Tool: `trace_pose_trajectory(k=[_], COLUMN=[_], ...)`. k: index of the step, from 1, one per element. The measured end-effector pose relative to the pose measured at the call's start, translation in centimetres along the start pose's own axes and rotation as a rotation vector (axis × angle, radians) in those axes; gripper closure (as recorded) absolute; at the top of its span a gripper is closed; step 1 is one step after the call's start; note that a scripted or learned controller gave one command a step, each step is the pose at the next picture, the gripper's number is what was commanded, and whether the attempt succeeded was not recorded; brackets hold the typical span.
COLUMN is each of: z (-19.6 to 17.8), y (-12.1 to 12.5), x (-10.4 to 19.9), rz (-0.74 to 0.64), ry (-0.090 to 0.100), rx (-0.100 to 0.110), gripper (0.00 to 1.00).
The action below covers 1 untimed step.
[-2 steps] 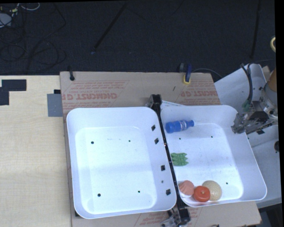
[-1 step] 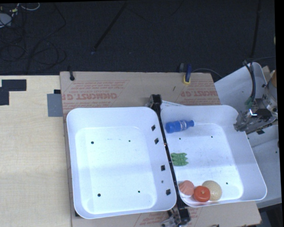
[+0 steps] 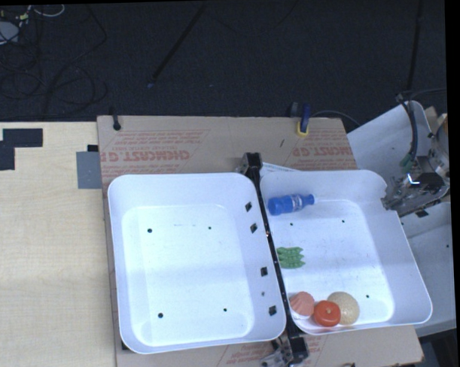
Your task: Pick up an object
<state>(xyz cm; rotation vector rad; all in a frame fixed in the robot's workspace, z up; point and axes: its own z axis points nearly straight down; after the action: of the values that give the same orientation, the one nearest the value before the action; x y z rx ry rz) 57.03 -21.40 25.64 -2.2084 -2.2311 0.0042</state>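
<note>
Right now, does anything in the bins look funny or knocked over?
Yes, a little. The blue bottle lies on its side near the right bin's far wall instead of standing. The green toy and three round pieces rest normally. Nothing looks spilled or broken.

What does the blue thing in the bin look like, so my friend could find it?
Look in the right-hand shallow white bin, up near its far rim. There a small blue plastic bottle lies on its side. It is the only blue thing there; the little green item and the round reddish and cream pieces sit nearer the front.
</note>
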Motion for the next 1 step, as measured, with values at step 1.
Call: trace_pose_trajectory(k=[1], z=[10.66], y=[5.16], x=[0.21], rz=[0.006], ry=[0.002], rx=[0.001], gripper=[1.00])
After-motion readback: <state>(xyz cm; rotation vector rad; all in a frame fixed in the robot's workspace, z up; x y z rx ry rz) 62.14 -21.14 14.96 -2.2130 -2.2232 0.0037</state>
